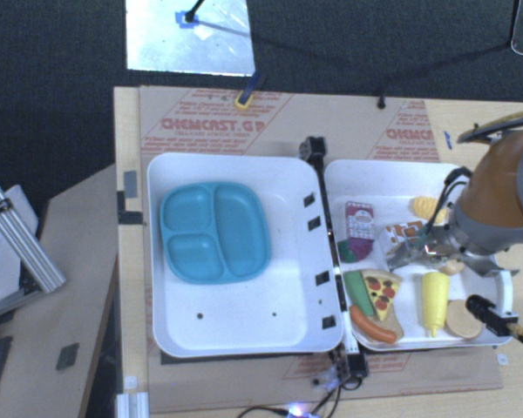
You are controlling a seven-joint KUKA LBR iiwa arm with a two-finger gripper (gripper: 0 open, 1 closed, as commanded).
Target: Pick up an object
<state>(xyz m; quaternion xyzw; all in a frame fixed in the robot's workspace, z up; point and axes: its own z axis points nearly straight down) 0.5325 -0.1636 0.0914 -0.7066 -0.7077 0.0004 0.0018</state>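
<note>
While my arm (497, 198) hangs over the right bin (392, 177), I judge the step to be the reach: no object is picked yet, and nothing shows between my fingers. My gripper (411, 251) sits low among the toys, near the bin's middle — whether it is spread or pressed together I cannot tell, since the metal blurs into the clutter beneath it.

Candidates lie all around. A yellow bottle (434, 301) stands just below the gripper, a pizza slice (381, 291) to its lower left, a sausage (375, 326) at the near wall and a green piece (358, 291) beside the pizza. A small carton (359, 219) lies toward the divider with a purple bit (356, 250) under it; a yellow item (424, 206) sits behind, and a tan disc (462, 320) in the near right corner.

Next, I think, comes settling on one item and closing squarely on it — the crowding is the trouble, since neighbours nearly touch and fingers may nudge two at once. The left bin (235, 320) holds a blue tray (215, 232), well apart.
</note>
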